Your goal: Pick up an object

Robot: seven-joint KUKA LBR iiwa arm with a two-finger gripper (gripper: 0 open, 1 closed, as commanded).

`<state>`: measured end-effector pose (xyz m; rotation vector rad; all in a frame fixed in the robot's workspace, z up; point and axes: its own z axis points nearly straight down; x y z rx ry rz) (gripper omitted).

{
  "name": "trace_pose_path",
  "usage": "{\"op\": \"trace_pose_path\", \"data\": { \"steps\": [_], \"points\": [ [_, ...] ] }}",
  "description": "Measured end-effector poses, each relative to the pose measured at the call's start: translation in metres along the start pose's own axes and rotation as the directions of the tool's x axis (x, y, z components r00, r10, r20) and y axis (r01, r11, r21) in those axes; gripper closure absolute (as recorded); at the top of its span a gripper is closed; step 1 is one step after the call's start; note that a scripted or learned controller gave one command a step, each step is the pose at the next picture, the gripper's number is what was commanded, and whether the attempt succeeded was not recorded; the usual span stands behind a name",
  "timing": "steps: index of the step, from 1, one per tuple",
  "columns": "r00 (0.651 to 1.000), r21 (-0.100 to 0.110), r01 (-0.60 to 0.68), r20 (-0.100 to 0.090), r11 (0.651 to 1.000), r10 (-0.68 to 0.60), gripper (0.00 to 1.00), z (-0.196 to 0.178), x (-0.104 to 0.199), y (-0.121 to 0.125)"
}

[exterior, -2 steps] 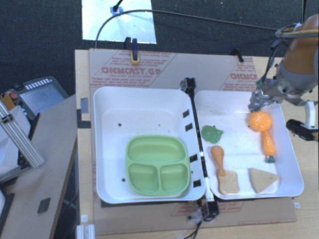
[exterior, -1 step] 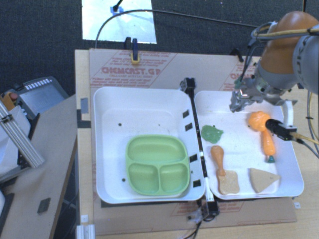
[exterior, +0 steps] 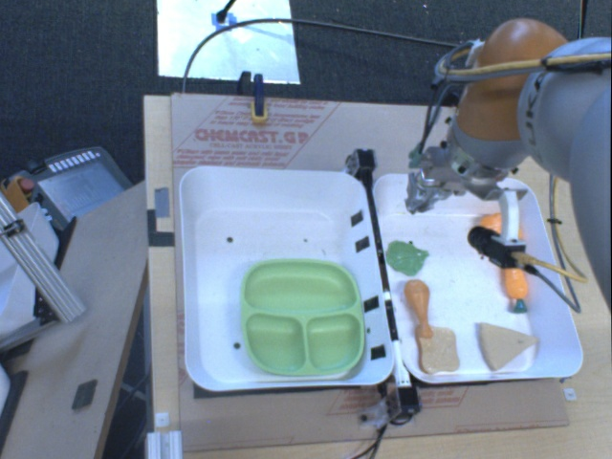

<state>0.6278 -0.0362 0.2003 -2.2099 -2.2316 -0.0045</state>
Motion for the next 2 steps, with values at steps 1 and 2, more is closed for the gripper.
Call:
{"op": "trace_pose_path", "data": {
  "steps": [1, 2],
  "points": [
    [1.000, -0.002, 0.001, 0.000, 1.000, -0.001, 1.00, -0.012, 0.064, 0.007],
    [1.000, -0.003, 0.001, -0.001, 1.000, -0.001, 1.00, -0.025, 0.123, 0.019]
  ]
}}
